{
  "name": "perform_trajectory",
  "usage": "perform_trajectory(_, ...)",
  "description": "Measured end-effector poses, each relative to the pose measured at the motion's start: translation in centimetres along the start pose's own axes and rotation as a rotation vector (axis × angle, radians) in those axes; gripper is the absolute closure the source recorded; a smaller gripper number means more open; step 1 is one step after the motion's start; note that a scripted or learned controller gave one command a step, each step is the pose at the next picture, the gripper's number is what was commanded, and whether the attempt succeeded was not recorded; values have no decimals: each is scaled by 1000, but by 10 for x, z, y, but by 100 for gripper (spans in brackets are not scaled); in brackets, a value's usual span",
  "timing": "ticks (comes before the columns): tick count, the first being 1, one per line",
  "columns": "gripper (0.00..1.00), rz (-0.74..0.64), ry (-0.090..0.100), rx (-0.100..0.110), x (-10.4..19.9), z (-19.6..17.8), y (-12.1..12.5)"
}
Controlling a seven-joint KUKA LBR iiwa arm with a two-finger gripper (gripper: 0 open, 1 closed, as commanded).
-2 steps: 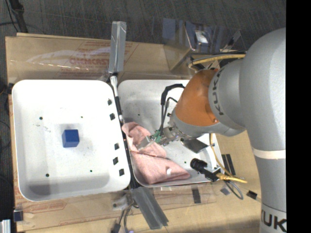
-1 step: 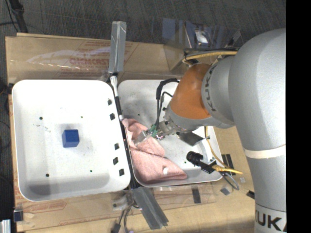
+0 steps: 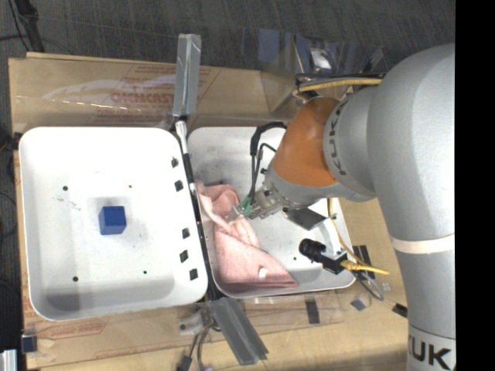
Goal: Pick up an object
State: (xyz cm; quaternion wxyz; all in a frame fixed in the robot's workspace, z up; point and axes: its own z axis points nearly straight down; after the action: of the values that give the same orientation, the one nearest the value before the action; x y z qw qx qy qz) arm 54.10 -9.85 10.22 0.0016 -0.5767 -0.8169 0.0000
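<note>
Camera view: arm bent low over the right bin, gripper seemingly pinching the pink cloth; blue cube sits in the left bin.

My grey arm bent low over the right shallow white bin

My wrist, with its orange band, tips down toward that bin's left side, and my two-finger gripper sits low inside it near the dividing wall.
</note>
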Motion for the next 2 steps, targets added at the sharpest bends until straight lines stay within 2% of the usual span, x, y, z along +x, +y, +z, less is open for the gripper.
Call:
perform_trajectory(1,0,0,0,0,0,0,0)
perform_trajectory(2,0,61,-1,0,-23,10,31)
